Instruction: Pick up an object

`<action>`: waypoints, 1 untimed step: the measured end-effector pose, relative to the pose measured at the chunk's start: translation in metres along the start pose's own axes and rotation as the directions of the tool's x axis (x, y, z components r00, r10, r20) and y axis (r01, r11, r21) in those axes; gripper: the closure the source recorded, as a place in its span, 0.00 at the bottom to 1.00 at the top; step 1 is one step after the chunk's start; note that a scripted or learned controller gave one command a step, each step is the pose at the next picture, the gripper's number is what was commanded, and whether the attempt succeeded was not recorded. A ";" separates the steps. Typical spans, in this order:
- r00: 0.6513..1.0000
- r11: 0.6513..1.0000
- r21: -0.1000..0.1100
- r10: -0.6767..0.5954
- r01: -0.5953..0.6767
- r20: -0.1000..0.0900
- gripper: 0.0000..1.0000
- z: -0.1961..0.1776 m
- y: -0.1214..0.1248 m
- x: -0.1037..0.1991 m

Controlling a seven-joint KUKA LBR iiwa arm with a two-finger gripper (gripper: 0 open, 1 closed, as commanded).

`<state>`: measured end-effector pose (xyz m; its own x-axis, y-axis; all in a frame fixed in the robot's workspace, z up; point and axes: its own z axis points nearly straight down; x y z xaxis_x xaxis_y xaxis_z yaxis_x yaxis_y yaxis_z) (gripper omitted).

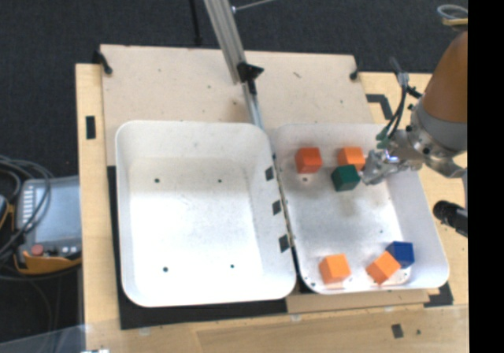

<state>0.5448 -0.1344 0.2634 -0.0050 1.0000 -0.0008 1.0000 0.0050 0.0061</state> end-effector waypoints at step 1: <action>1.000 1.000 0.004 -0.002 0.002 -0.002 1.00 -0.005 0.001 0.048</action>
<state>0.5459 -0.0866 0.2684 -0.0071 1.0000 0.0011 1.0000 0.0071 0.0020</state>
